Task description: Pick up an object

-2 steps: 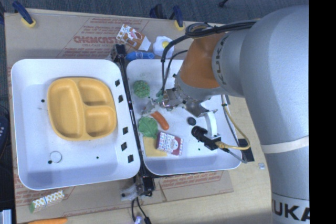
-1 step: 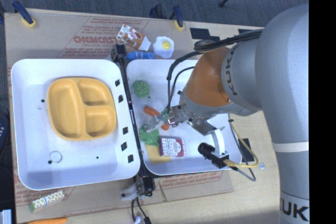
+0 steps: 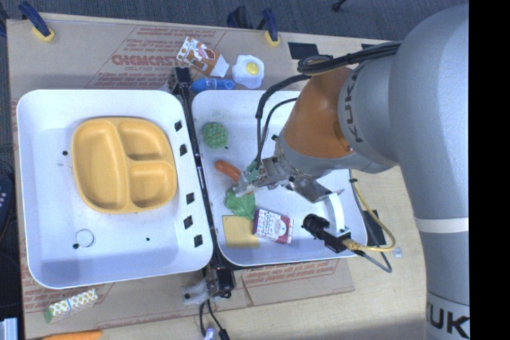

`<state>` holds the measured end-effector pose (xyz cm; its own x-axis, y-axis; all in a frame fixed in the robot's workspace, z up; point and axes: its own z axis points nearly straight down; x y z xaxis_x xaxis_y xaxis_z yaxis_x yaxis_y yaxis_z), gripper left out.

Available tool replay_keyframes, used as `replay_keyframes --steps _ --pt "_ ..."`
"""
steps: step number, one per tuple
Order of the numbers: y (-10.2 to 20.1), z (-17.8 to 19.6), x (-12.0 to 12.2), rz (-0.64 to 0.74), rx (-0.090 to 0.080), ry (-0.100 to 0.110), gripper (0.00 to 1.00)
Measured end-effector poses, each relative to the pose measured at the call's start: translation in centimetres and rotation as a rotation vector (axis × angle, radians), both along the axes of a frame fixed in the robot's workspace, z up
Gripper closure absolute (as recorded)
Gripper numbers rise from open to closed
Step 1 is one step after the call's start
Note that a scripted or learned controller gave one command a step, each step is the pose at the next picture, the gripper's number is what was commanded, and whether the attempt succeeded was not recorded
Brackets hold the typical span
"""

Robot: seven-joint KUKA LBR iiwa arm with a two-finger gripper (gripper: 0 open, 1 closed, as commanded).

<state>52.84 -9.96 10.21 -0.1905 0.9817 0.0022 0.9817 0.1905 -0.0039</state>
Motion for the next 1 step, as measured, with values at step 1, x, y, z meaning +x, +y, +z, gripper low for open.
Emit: replay_keyframes --steps 1 --pt "-2.10 11.73 6.19 -0.166 -0.002 -0.003 1.00"
